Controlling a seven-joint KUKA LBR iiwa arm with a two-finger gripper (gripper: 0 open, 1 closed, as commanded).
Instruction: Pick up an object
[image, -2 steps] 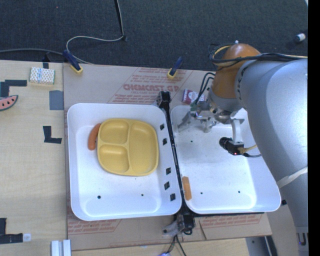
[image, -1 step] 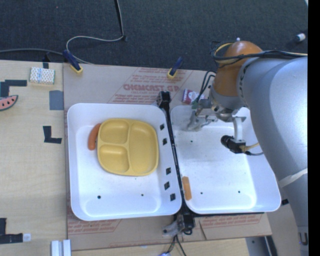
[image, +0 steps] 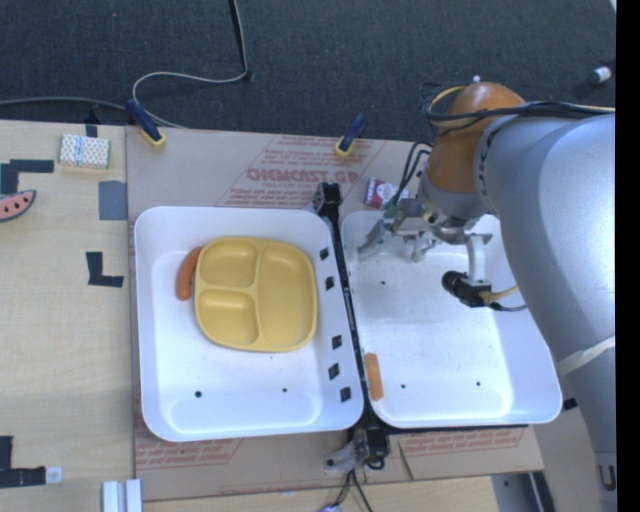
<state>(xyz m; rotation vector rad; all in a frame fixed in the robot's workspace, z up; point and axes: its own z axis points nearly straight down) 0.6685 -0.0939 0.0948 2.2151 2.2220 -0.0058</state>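
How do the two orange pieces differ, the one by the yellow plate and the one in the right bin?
The orange piece by the plate lies in the left bin, partly tucked under the yellow plate. The orange piece in the right bin lies fully exposed against the divider and looks shorter. Both are elongated and orange.

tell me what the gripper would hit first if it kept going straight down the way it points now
Most likely the bare white floor of the right bin, near its back-left corner. The gripper hangs over that spot with nothing under it; the small orange piece lies nearer the front. Height is hard to judge.
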